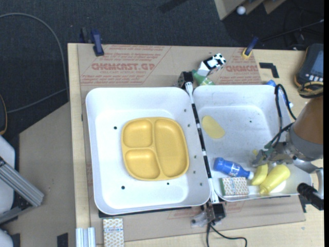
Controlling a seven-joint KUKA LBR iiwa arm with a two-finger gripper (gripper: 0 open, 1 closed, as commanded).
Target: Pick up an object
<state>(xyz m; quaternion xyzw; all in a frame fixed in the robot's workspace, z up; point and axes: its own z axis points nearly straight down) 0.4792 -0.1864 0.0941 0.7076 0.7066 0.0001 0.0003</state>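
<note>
On the tabletop (77, 138), the left bin (103, 138) holds a yellow divided plate (154, 148), while in the right bin (241, 112) the claw (270, 158), grip state unclear, hovers over yellow bottles (272, 178) beside a blue bottle (231, 168).

Brown bench (128, 66) with two white bins (103, 138) side by side

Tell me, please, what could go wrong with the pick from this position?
1. The claw is low over a tight cluster: yellow bottle, yellow banana-like piece and blue bottle. It may catch two things or push them apart.
2. They lie near the right bin's front wall, so the claw may strike it.
</note>
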